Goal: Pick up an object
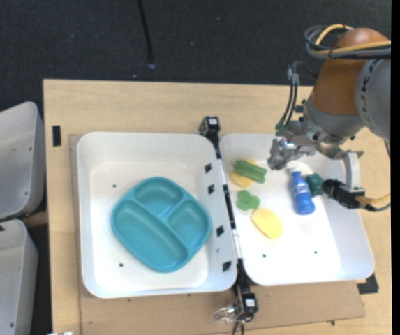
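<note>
With the gripper [281,156] hovering, finger state unclear, I'd centre it over the green block [249,170] just left before descending.

A teal divided plate [160,222] lies in the left white bin [88,187] on the bench [116,100].

Bright, even light from above, white bins [151,145] shining almost too white, soft small shadows under the toys, dark floor [186,26] at the top with little to see, whole picture a bit fuzzy and grainy, edges not sharp
</note>
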You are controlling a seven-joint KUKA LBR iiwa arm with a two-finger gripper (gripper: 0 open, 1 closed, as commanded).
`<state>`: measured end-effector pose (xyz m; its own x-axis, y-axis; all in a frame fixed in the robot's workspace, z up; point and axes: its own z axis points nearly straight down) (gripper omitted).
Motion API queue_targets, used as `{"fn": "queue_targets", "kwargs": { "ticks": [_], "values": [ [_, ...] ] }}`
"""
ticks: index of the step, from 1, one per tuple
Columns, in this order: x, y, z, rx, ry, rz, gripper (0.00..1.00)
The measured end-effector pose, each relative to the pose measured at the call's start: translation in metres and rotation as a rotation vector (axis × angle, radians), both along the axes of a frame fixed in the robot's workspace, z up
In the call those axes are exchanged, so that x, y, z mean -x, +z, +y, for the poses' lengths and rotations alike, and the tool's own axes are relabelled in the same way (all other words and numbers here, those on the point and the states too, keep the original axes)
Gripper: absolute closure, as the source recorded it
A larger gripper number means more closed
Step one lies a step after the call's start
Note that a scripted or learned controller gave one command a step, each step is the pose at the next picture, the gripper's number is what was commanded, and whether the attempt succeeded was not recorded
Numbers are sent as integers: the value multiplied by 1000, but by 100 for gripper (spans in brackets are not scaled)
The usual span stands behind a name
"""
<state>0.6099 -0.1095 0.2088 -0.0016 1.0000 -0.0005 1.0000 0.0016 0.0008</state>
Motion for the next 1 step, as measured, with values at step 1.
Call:
{"fn": "queue_targets", "kwargs": {
  "ticks": [1],
  "values": [
    [-1, 21, -1, 0, 1, -1, 100]
  ]
}}
